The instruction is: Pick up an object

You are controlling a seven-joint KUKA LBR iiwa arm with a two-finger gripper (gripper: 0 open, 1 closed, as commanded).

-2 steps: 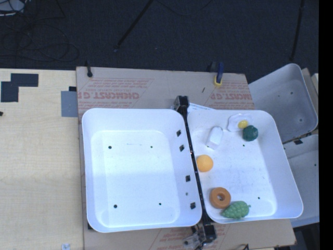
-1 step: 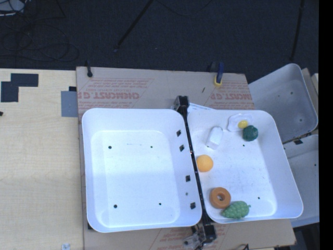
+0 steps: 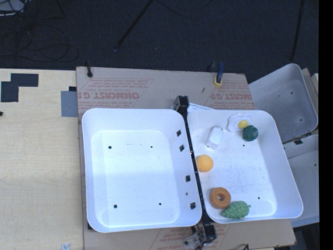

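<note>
— Since every piece lay loose in the bins, which step did you judge yourself to be in?

— The very first: choosing a target and coming in over it. Nothing was lifted. Whether my gripper was open or closed I could not tell.

— Where were the candidates?

— All in the right bin point(image 3: 255, 173). An orange ball point(image 3: 204, 163) sat near the divider on its left side. A brown ring point(image 3: 220, 197) lay at the near edge, with a bumpy green toy point(image 3: 235, 210), perhaps a grape bunch, just beside it. At the far end were a dark green round piece point(image 3: 250, 133), a small yellow one point(image 3: 242, 124) touching or almost touching it, and a pale, hard-to-read object point(image 3: 214, 136).

— Which would you have gone for?

— The ball, I judged. It stood apart from the rest, so the next move called for a descent centred on it, with the jaws spread wider than it and kept clear of the divider.

— How did it look?

— Smooth, round, plain orange; likely to roll if nudged off centre.
</note>
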